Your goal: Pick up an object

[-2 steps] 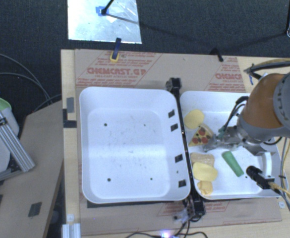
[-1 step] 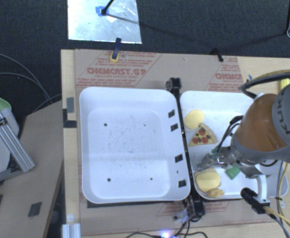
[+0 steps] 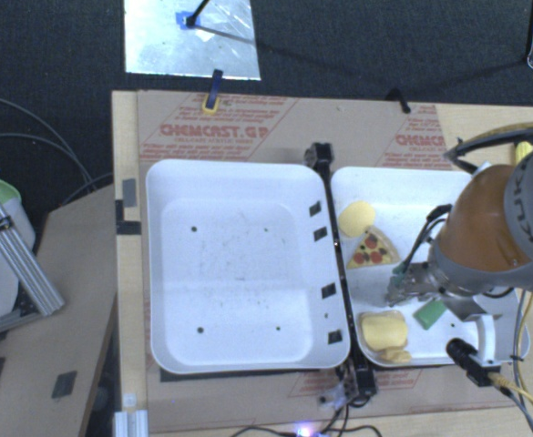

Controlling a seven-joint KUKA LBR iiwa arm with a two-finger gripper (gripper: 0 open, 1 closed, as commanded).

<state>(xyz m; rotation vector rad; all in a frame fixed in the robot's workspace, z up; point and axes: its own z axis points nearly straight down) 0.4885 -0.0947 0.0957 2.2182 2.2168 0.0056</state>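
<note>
Picking from the right-hand shallow white plastic bin (image 3: pixel 403 182) is the step in hand, and this bin serves as the landmark. Near its centre the two-finger gripper (image 3: pixel 401 285) hangs low, below the grey arm's orange wrist band (image 3: pixel 485 217). Whether it is spread, clenched or grasping anything I cannot tell; the metal parts blur together against the white floor.

Four candidates lie around it. A small green block (image 3: pixel 429 314) sits just beside the gripper, toward the bin's near-right part. A pale yellow, soft-looking rounded lump (image 3: pixel 384 330) rests at the near wall, with a flatter yellow piece (image 3: pixel 395 356) touching that wall below it. A triangular toy pizza slice with red dots (image 3: pixel 373 248) lies toward the bin's left wall, and a round yellow ball-like toy (image 3: pixel 357 216) sits just beyond it, near the far-left corner.

The green block looks the closest target. To do this well, I judge the descent should be centred over one object alone, straddling it squarely and well apart from the yellow lump, closing only once fully down. A flat slice would likely slip; the block or lump should grip better.
</note>
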